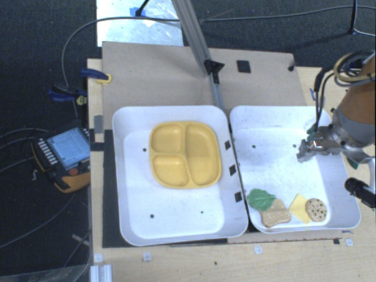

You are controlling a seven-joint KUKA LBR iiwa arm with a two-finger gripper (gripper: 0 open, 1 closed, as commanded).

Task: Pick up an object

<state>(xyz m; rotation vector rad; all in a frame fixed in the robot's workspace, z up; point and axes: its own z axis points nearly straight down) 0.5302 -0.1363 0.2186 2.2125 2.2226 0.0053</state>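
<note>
In the right bin [276,128], along its front edge, lie a green leaf-shaped piece [261,199], a tan bread-slice piece [275,215], a yellow cheese wedge [299,207] and a round chocolate-chip cookie [316,209]. My gripper [308,150] hangs over the right side of that bin, well behind the cookie and cheese and apart from all of them. Nothing is visible between its tips.
The left bin [135,175] holds a yellow three-compartment plate [185,154]. A slanted metal pole [197,34] crosses above the bins' back edge. A handheld pendant [61,154] and cables lie left of the bench.
</note>
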